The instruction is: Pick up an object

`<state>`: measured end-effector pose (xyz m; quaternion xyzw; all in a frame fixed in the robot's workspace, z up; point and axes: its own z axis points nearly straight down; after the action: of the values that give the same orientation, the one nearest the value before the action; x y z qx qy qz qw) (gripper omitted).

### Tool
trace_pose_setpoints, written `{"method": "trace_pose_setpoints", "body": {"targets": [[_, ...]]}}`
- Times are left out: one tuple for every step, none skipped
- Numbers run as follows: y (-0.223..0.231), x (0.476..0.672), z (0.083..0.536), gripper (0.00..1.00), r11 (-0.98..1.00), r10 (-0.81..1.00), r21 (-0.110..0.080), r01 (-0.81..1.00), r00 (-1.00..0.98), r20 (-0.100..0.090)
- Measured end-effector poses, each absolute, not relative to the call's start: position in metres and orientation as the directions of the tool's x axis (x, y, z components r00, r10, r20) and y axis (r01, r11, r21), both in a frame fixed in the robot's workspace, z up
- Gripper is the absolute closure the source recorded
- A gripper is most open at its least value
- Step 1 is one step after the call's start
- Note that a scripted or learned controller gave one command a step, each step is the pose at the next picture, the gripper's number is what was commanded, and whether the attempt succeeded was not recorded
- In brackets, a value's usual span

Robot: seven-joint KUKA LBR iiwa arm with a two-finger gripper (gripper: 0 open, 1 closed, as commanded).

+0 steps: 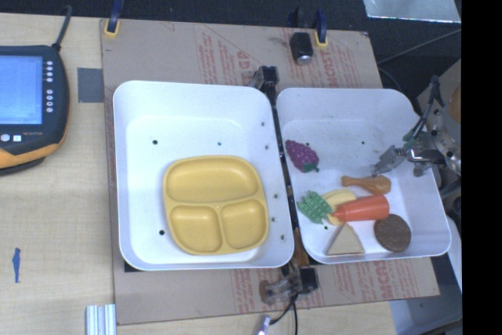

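Note:
My gripper (404, 161) hangs over the right edge of the right bin (345, 110), just above and to the right of a tan toy drumstick (367, 184). Nothing shows held in it. Below the drumstick lie an orange carrot (361, 209), a brown round cookie (392, 233) and a beige wedge (344, 242). A green leafy toy (314, 207) and a yellow piece (339, 198) sit beside the carrot. Purple grapes (302, 155) rest near the bin's left wall.
The left bin (141, 114) holds a yellow divided plate (216, 204). A handheld control pendant (27, 106) lies on the bench at the far left. Clamps (302, 47) stand at the back edge of the cardboard sheet.

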<state>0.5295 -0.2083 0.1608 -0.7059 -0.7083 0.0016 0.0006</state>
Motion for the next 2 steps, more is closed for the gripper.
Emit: {"method": "trace_pose_setpoints", "body": {"targets": [[-0.191, 0.534, 0.091, 0.0, 0.005, 1.0, -0.005, 1.0, -0.005, 0.0], [-0.192, 0.535, 0.102, 1.0, 0.009, 1.0, -0.005, 1.0, -0.009, -0.002]]}}
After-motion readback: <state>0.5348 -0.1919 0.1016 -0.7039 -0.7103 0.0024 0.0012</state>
